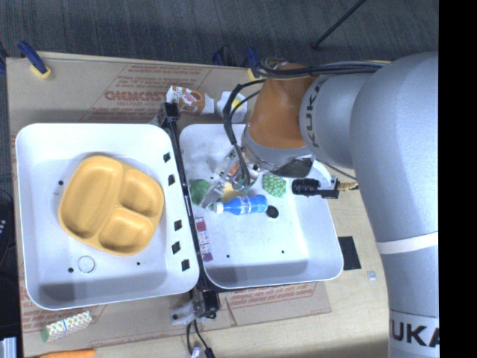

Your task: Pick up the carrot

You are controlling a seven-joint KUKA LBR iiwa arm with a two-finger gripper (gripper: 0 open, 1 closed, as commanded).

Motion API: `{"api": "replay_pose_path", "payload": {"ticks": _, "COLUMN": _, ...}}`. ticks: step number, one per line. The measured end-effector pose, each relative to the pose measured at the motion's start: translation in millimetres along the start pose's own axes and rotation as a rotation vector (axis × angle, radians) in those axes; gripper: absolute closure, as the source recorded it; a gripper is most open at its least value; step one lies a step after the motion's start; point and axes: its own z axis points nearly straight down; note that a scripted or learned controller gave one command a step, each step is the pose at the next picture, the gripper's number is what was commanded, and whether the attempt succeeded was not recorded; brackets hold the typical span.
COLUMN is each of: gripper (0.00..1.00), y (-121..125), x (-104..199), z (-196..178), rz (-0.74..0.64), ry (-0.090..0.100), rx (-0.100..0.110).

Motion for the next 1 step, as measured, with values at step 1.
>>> {"api": "replay_pose_path", "payload": {"ticks": 1, "gripper": 0.0, "y": 62.4, "x": -2.6, "z": -101.7, "rz": -0.1, "ry": -0.005, "rx": -0.002}}
